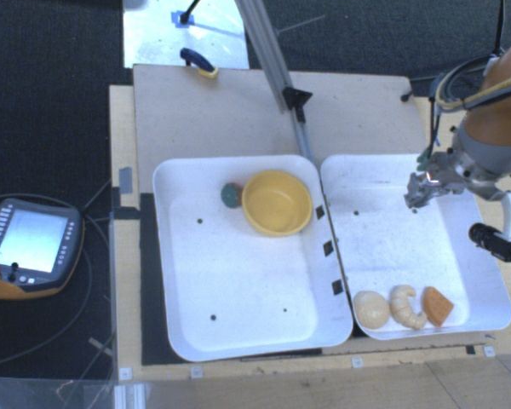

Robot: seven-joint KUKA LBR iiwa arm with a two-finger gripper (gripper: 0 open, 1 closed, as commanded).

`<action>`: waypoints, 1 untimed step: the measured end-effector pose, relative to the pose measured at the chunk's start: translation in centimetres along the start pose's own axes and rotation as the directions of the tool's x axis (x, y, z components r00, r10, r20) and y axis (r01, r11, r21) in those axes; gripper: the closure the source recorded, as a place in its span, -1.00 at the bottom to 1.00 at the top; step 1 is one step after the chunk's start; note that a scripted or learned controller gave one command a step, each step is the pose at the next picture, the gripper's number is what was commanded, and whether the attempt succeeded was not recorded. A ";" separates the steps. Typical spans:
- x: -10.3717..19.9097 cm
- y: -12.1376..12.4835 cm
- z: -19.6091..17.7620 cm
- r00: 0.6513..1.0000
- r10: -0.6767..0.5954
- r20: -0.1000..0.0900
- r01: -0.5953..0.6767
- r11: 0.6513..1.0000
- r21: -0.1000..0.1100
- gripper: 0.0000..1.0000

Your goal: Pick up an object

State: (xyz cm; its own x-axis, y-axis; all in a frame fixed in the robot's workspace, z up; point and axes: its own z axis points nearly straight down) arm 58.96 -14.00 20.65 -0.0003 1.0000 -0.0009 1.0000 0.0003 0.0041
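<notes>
My gripper (417,196) hangs over the upper right part of the right bin (383,237), under the orange-banded wrist. Nothing shows between its tips. Along the right bin's front edge lie a cream egg-shaped object (371,309), a pale croissant-like piece (406,306) and an orange wedge (437,306), all well below the gripper. In the left bin (230,305) a yellow bowl (277,203) sits near the back right corner, with a small dark green ball (231,195) touching its left side.
A grey pole (268,45) slants across the board behind the bins, ending in a black clamp (295,99). A teach pendant (27,247) lies on the floor at the left. A black fitting (492,242) sticks out by the right bin's right rim.
</notes>
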 end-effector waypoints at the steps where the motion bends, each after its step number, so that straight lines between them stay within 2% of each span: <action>1: -0.1 0.5 -6.2 1.000 -0.001 0.000 0.001 1.000 -0.002 1.00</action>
State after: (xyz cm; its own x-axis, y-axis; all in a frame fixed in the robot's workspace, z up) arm 59.46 -14.06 26.90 -0.0009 1.0000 -0.0009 1.0000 0.0009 0.0061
